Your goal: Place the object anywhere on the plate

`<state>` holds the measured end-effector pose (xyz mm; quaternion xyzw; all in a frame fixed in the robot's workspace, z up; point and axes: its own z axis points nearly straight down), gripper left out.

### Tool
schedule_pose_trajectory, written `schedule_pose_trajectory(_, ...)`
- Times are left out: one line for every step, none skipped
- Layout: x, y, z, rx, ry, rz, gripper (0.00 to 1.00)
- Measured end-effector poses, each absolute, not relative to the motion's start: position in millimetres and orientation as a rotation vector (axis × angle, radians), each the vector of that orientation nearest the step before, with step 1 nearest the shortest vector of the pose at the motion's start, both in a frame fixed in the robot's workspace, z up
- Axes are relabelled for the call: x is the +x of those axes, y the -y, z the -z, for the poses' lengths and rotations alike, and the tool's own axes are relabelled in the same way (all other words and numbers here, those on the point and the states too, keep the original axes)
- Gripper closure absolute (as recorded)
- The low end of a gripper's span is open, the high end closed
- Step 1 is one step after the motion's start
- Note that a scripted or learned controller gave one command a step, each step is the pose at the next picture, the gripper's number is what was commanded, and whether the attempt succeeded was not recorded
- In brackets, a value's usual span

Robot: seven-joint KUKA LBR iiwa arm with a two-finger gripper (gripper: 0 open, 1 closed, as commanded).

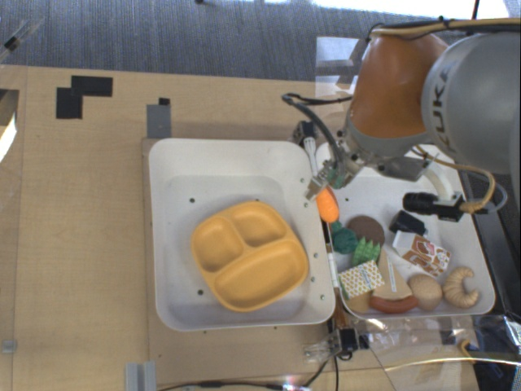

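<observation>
You're mid-carry: the gripper [324,187] seems to be grasping the orange carrot [327,206] above the rim between the bins, though the view is poor. Next, move left over the yellow plate [248,255] mid-bin and release.

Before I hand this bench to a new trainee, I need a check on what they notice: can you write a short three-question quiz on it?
1. True or false: the orange carrot lies on the yellow plate.
2. Which bin holds the plate: A left, B right?
3. Fill in: the croissant sits in the right bin's ____ corner.

Key: 1 false, it hangs at the gripper over the bins' shared edge; 2 A; 3 near-right.
</observation>
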<state>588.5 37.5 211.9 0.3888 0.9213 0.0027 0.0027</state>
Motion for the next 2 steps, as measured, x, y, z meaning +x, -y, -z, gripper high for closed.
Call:
schedule_pose_trajectory(588.7,-36,-212,1.222,-2.887,-0.006,0.00)
schedule_pose_trajectory(591.1,-37,-224,1.214,-2.882,-0.014,1.00)
